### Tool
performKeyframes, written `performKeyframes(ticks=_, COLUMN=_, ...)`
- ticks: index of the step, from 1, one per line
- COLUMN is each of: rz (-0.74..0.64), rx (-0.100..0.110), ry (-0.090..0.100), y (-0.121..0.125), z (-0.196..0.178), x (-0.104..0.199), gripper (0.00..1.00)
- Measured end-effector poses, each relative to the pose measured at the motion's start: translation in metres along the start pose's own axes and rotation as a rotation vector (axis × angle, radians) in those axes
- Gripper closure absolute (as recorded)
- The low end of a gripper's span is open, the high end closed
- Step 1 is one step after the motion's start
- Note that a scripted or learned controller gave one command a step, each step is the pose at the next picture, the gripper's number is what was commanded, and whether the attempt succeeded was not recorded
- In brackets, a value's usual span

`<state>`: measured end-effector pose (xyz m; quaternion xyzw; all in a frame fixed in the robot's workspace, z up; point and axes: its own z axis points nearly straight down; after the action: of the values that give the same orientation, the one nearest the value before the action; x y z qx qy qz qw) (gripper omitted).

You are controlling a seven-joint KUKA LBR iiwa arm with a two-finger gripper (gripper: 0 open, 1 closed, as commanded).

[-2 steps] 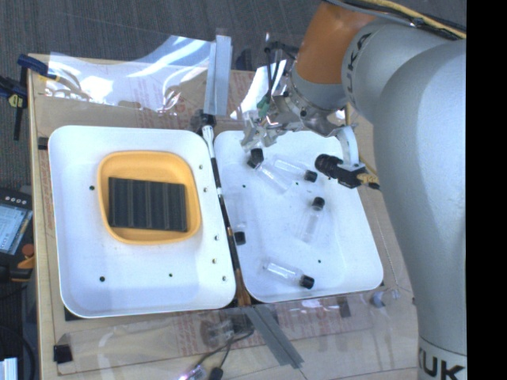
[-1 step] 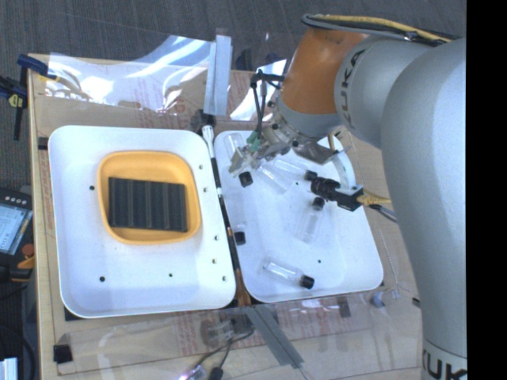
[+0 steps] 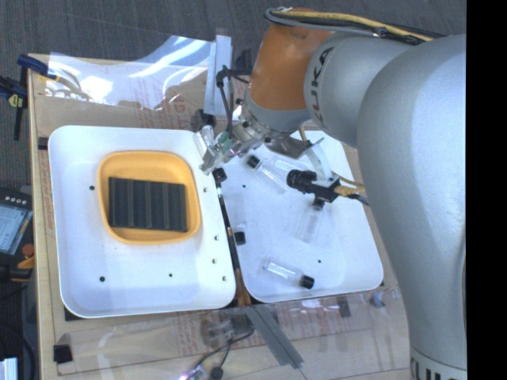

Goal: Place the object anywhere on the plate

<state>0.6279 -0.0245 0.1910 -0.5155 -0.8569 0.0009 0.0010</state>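
Observation:
A yellow plate (image 3: 147, 169) with a dark ribbed centre lies in the left white bin (image 3: 79, 275). Several clear vials with black caps lie in the right bin (image 3: 348, 260): one near the front (image 3: 287, 273), one at the back (image 3: 268, 169), and a faint one mid-bin (image 3: 307, 222). My gripper (image 3: 212, 153) hangs over the back left corner of the right bin, right beside the divide between the bins and just off the plate's right rim. A small black cap (image 3: 219, 175) shows just below its tip; I cannot tell whether it is held.
The grey arm with its orange band (image 3: 289, 62) covers the back and right of the right bin. A black and yellow fitting (image 3: 317, 184) sticks out over that bin. A clear plastic sheet (image 3: 135, 74) lies behind the left bin.

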Motion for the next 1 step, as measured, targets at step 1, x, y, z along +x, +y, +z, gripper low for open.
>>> performKeyframes(ticks=1, rz=0.0, rx=0.0, ry=0.0, y=-0.0001, z=-0.0001, x=-0.0003, gripper=0.0)
